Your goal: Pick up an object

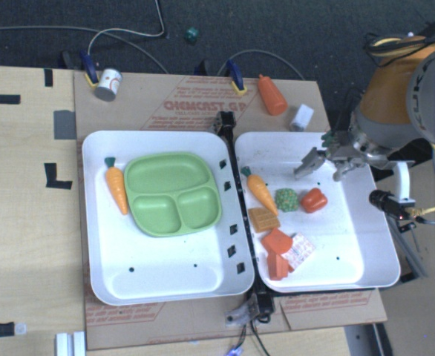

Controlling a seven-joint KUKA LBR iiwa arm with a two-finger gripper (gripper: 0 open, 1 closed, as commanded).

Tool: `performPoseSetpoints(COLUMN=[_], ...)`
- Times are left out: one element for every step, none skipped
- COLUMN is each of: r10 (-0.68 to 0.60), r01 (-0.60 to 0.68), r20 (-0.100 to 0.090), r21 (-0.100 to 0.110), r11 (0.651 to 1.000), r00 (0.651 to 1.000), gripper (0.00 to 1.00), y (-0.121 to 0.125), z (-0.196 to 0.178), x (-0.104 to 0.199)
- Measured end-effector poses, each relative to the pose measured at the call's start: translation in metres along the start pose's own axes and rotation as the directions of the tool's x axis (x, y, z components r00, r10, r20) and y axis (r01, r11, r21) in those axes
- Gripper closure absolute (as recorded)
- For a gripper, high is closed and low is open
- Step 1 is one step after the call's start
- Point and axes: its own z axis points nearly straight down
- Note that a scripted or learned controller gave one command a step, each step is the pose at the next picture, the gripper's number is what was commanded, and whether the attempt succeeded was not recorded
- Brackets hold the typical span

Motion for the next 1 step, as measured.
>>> performPoseSetpoints(r10=[-0.001], r01=[0.001], r20=[-0.001], r21=[-0.001], r11=[1.000], r00=[1.000], gripper=[0.00], y=[0.0165], z=[0.0715], x=[0.0438])
